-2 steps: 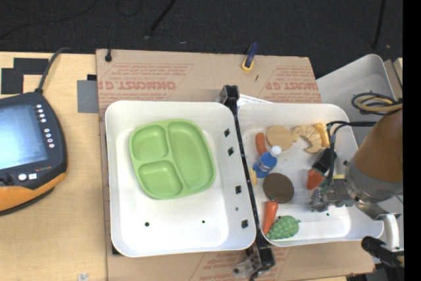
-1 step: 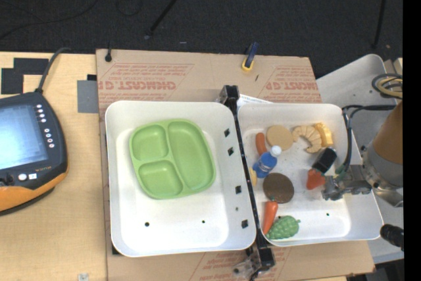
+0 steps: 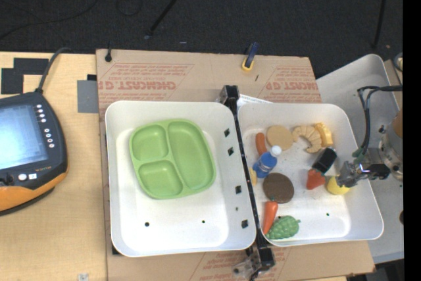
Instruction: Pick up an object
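The small yellow rounded toy (image 3: 336, 186) lies at the right bin's (image 3: 358, 224) far right side, close to the rim, and seems the likeliest pick, since the gripper (image 3: 348, 173) sits just above and to its right, nearly touching it. It is squat, with no clear long axis. I cannot tell whether anything is grasped or how the gripper is set. Just left of the toy lie a red wedge-shaped piece (image 3: 315, 178) and a black block (image 3: 324, 159), both close enough to be nudged. The grey arm enters low from the right edge, its wrist roughly level, reaching over the bin wall. Farther left sit a brown disc (image 3: 279, 187) and a blue bottle (image 3: 266, 164).
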### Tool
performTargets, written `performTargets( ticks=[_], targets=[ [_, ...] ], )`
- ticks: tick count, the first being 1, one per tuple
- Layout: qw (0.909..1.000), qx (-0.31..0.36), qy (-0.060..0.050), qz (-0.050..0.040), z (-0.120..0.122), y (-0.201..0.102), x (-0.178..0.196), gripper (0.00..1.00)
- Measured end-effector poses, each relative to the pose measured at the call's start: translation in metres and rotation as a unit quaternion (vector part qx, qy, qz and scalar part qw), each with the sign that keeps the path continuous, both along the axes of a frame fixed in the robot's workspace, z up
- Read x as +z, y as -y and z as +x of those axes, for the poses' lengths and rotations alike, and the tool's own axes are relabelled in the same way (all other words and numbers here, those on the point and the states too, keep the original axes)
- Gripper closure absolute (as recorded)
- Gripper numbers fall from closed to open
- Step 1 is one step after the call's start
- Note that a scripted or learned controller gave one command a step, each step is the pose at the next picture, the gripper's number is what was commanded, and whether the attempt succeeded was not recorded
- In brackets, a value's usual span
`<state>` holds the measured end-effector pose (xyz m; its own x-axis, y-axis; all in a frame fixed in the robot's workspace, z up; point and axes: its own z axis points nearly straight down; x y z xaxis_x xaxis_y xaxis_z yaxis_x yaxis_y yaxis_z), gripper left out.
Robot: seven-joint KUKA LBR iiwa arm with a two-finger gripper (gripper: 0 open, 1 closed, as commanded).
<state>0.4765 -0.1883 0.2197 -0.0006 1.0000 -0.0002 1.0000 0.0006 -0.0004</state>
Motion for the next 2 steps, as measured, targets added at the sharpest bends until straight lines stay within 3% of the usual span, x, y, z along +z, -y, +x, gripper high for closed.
performTargets(
  ticks=[1,2],
  targets=[
    [1.0,0.0,-0.002,0.0011,0.0,0.001,0.006,1.0],
    [1.0,0.002,-0.003,0.0019,0.007,-0.04,0.002,1.0]
  ],
)
